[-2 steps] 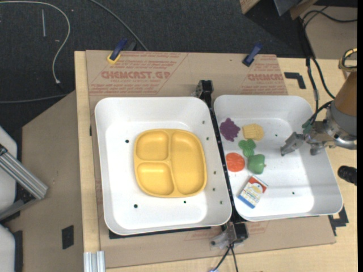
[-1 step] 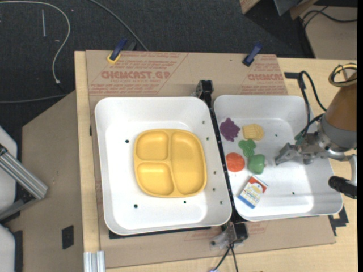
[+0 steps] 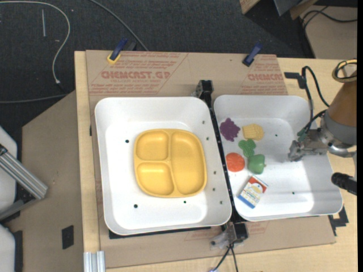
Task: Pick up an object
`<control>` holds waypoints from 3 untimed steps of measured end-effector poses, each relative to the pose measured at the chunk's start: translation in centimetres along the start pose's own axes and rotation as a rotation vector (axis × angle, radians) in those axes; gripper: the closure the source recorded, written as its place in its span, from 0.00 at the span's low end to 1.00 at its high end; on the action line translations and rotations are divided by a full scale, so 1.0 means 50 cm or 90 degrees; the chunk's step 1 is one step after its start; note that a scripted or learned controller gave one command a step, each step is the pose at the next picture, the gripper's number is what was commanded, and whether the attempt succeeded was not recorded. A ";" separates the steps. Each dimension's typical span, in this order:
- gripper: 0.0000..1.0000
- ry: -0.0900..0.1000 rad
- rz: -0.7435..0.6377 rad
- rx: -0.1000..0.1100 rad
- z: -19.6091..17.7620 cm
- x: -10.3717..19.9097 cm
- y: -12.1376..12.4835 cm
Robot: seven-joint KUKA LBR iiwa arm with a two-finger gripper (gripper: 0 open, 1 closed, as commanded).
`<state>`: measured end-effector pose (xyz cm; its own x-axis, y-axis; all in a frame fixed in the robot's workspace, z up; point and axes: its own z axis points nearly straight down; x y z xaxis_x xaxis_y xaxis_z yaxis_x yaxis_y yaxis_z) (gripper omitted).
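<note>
Small toy foods (image 3: 245, 146) clustered at nine o'clock from two-finger gripper (image 3: 296, 151); finger state unclear; risks closing on nothing.

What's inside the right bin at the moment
In the right bin: a purple toy, a yellow toy, green pieces, an orange-red ball, a small box. The gripper covers some floor.
</note>
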<state>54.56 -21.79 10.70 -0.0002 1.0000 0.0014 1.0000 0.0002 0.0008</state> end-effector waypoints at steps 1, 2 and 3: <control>1.00 -0.002 0.000 -0.003 -0.088 -0.002 -0.002; 1.00 -0.002 -0.001 -0.004 -0.177 0.003 -0.003; 1.00 -0.003 0.000 -0.004 -0.289 -0.011 -0.016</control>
<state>53.76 -22.36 25.13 -0.0008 1.0000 -0.0035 1.0000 0.0008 0.0077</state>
